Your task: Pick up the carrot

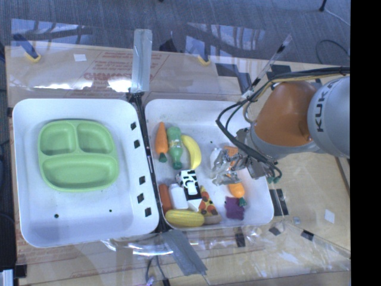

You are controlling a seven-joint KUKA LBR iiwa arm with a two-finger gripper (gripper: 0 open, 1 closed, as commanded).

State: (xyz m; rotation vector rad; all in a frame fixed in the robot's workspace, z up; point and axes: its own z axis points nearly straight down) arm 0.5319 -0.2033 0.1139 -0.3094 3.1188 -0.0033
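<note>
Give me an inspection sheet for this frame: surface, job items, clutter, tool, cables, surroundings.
Surface: two shallow white bins; left white bin holds a green divided plastic plate; right white bin holds the toys.
Job's things: orange toy carrot lies along the right bin's left wall, beside a green toy bottle, untouched.
Clutter: yellow toy banana, yellow oval toy, purple toy piece, small orange toy, black-and-white box.
Tool: tool low over the right bin's right half, apart from the carrot; finger state unclear.
Cables: black cables loop beside the wrist.
Surroundings: clear plastic sheeting over the bench; grey carpet behind.
</note>
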